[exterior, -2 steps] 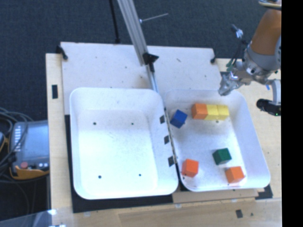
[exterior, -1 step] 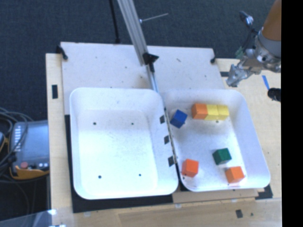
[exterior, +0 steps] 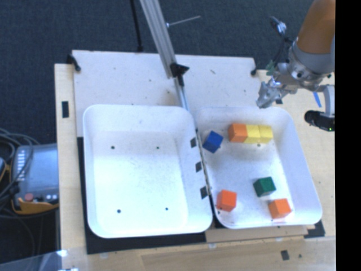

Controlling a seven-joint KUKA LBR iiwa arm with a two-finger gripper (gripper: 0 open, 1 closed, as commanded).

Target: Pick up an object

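Camera view: your gripper (exterior: 266,99) hangs above the right bin's (exterior: 304,168) far rim, carrying nothing; jaws' spacing can't be told. Every block lies loose in that bin; nearest are the touching orange block (exterior: 237,132) and yellow block (exterior: 259,133), so expect crowding.
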